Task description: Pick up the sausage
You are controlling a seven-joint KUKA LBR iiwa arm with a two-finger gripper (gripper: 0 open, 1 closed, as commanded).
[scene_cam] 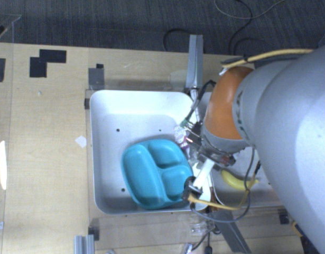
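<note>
My gripper (184, 135) hangs low at the right wall of the left bin (107, 142), just above the far right corner of a blue compartment tray (154, 172). The orange band of the wrist (225, 110) and the grey arm sit right over it and hide most of the right bin. A small pale, pinkish glint shows at the gripper's tip, too blurred to name.
The blue tray lies tilted in the near half of the left bin, with three compartments. A yellow, banana-like thing (233, 180) peeks out under the arm in the right bin. The far half of the left bin is bare white floor.
</note>
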